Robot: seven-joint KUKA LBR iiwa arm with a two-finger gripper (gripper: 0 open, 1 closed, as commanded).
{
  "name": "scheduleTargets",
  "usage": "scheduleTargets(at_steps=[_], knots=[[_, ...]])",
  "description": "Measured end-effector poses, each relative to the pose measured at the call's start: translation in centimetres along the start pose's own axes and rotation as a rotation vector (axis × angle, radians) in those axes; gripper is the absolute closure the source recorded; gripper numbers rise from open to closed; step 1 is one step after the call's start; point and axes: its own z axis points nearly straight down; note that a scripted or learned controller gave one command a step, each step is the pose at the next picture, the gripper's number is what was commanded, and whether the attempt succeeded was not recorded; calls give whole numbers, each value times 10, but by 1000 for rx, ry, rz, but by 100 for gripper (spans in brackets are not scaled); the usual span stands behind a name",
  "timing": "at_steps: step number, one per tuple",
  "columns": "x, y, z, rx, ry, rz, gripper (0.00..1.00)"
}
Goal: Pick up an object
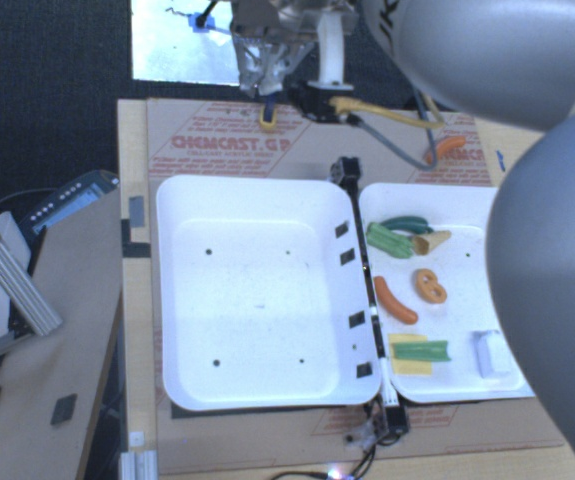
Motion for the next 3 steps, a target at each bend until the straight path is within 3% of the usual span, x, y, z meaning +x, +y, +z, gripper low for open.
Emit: scheduleTargets(at_steps=[1, 2, 3], knots=[[0, -1, 101, 10, -3, 4, 100], [0, -12, -49, -15, 6, 0, 100], [0, -1, 47, 8, -3, 4, 100]])
